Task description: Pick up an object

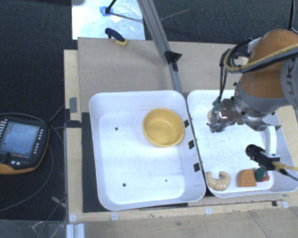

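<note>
My likeliest targets, a pale croissant-shaped toy and an orange cracker-like block, lie along the near edge of the right bin, with a small green-and-red piece touching the block. A yellow bowl sits in the left bin. My pincer hangs over the right bin's far part, nothing visibly held; I cannot tell its opening. I judge this the approach step: next, move toward the near edge and descend.

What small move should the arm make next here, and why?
Probably shift toward the near edge of the right bin and descend. The gripper hovers over bare bin floor at its far left, while the pale croissant-like item and the orange cracker-like piece lie along the near wall, the croissant roughly below it.
</note>
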`<state>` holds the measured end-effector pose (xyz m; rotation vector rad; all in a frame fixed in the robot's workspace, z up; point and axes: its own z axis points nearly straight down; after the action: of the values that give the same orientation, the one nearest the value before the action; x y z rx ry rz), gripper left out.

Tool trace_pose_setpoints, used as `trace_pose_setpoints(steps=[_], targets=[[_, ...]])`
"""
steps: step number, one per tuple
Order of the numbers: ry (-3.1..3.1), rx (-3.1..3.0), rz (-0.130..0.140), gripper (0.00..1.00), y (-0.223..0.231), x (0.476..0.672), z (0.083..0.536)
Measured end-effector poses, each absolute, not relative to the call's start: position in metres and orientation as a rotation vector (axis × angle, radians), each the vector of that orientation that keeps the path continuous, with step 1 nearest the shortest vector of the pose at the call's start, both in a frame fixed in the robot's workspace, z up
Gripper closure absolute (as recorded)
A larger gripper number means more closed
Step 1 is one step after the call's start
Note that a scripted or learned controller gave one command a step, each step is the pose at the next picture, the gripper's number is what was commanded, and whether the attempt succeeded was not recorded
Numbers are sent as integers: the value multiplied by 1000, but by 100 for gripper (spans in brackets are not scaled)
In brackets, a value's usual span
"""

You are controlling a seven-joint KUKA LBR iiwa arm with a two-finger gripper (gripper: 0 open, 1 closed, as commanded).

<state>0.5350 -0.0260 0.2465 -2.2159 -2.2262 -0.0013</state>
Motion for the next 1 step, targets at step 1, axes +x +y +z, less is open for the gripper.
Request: trace_pose_setpoints(steps=[1], targets=[[-2226, -2217, -2, 100, 21, 533, 249]])
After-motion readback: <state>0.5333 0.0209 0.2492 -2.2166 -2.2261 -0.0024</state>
